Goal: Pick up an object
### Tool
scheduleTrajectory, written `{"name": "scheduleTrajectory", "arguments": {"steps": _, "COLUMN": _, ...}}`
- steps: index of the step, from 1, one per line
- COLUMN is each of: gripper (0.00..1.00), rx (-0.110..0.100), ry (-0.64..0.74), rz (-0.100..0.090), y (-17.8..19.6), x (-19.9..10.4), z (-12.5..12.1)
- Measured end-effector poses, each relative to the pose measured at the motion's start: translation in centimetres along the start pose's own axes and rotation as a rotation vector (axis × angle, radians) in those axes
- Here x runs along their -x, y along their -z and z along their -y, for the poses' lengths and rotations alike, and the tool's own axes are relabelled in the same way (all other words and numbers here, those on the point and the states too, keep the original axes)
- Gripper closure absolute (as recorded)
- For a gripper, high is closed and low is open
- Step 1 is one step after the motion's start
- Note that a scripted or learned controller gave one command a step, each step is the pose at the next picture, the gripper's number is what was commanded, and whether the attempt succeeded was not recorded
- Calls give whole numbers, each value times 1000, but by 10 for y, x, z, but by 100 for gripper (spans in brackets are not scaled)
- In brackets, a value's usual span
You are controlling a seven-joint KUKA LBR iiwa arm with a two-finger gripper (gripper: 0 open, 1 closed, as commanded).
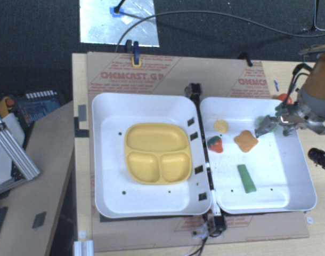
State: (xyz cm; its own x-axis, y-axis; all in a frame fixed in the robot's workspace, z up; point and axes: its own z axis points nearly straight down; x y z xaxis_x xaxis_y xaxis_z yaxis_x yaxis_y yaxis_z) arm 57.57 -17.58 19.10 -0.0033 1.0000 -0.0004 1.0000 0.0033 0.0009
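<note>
Here the gripper (263, 126), empty and apparently slightly spread, hovers in the right bin (298, 159) just right of the orange piece (245, 141), so the approach seems underway and next it must drop leftward onto it.

I see even, bright overhead light; both white bins (152, 105) look nearly washed out. The foil sheet (117, 15) at the top throws a patchy glare. Shadows under the objects are soft and short. The arm's wrist (311, 97) at the right looks slightly blurred.
</note>
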Motion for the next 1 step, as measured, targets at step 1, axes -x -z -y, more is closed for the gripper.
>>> {"name": "scheduleTrajectory", "arguments": {"steps": 1, "gripper": 0, "rx": -3, "ry": -1, "rz": -1, "y": -57, "x": -6, "z": 7}}
